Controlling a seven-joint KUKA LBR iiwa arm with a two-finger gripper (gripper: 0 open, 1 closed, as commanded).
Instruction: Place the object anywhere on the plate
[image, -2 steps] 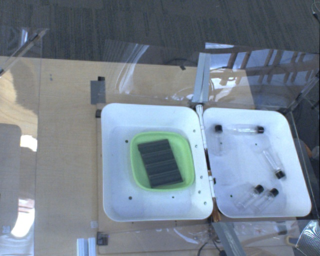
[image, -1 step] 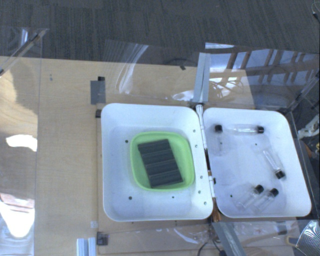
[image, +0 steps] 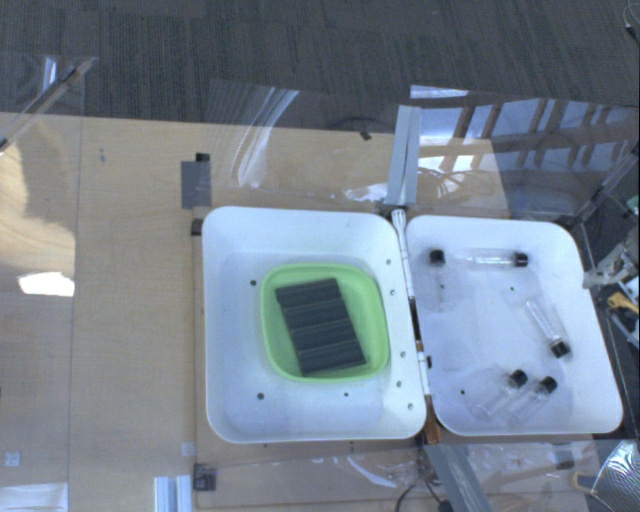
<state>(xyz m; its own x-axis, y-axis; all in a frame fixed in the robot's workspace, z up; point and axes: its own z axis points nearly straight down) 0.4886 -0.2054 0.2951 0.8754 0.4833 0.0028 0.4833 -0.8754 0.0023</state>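
Wood-toned desk was seen carrying two white bins side by side. Inside the left bin a green plate was set near the middle. A dark ribbed block was lying flat on the plate, tilted a little and well within its rim. In the right bin four clear vials with black caps were scattered: one at the top, one at mid-right, and two close together at the bottom.

Whether the jaws were released or clenched could not be told.

The block was taken to be the task's object, and since it lay on the plate with nothing touching it, the placing step was judged done. If a vial was meant instead, a fresh pick from the right bin would be called for, then a carry leftward over the divider.
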